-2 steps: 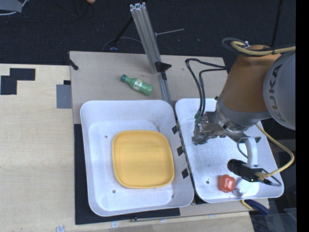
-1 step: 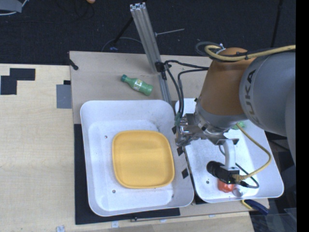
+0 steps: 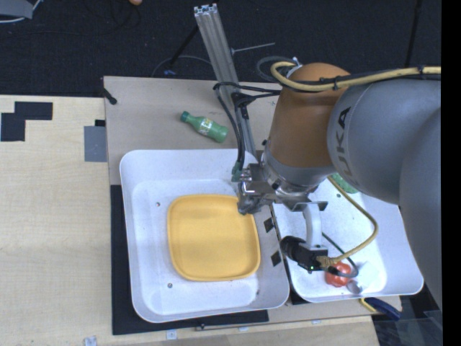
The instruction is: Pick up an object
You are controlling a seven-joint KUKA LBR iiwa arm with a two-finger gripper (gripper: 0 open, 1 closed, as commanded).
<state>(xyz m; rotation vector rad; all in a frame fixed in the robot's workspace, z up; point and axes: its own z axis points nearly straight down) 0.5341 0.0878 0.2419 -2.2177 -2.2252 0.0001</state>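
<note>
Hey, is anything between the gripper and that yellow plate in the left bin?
Nothing visible. The gripper sits right at the upper right edge of the yellow plate in the left bin, with no object between them.

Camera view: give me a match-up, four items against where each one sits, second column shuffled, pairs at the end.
Items:
1. yellow plate
2. green bottle
3. red object
4. pincer

Places:
A. lying on the bench beyond the bins
B. in the right bin, near its front edge
C. flat in the left bin
D. over the back right corner of the plate, near the divide between the bins

Pairs: 1-C, 2-A, 3-B, 4-D
</note>
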